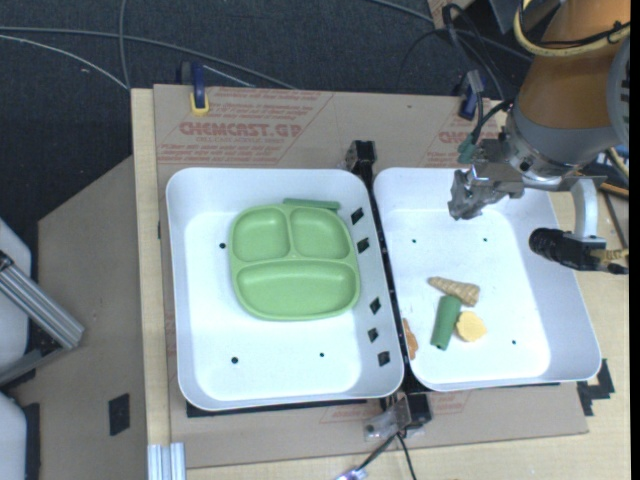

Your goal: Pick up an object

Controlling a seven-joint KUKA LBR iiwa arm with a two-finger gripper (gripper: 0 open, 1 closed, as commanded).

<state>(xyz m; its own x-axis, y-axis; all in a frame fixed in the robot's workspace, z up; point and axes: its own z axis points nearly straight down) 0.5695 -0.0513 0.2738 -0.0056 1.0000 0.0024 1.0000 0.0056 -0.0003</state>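
**Reaching down for one of three small things in the right bin**

The gripper (466, 204) hangs over the far part of the right bin (520, 268), with nothing between its jaws; whether they stand apart or together I cannot tell from this slanted view. The things to choose from lie well apart from it, toward the near side of the same bin: a tan cone (455, 288), a green stick (444, 322) just below it, and a yellow piece (471, 328) touching or nearly touching the stick's right side. A thin orange sliver (409, 339) lies against the bin's left wall.

The left bin (195, 298) holds a green divided plate (294, 262), flat and wide, a poor choice for two fingers.

To do this well, I judge the cone the best target, since it lies a little clear of the other two. The arm should travel toward the near side of the bin, turn the jaws across the cone's narrow width, and descend straight. Going for the stick risks nudging the yellow piece; the sliver by the wall leaves no room for a finger.
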